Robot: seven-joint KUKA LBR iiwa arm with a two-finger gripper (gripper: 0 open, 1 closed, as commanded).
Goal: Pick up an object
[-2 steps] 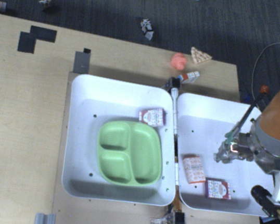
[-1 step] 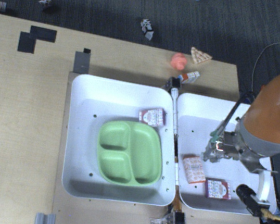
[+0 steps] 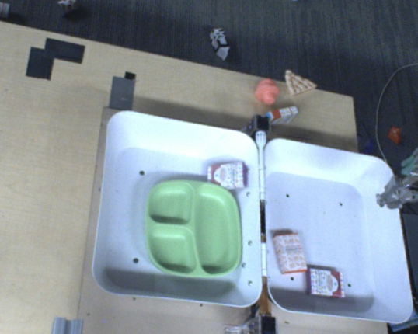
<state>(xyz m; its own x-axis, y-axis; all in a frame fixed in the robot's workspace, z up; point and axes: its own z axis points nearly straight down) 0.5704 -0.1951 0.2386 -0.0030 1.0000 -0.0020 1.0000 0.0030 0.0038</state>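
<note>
end effector [image 3: 395, 196] at right bin [image 3: 349, 177] right rim, opening cannot tell; two packets [image 3: 289, 252] inside bin.

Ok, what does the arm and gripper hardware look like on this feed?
At the frame's right edge, the gripper shows as pale grey metal with angular, bracket-like parts. Behind it the wrist looks grey with an orange patch. Finer detail is too blurred to tell.

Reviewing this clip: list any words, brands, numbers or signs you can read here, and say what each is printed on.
No text can be read in this view.
Packet in the left bin, by the green tray: red and white print, too blurred to read.
Packet in the right bin: print too blurred.
Packet beside it: red and white print, too small to read.
</note>
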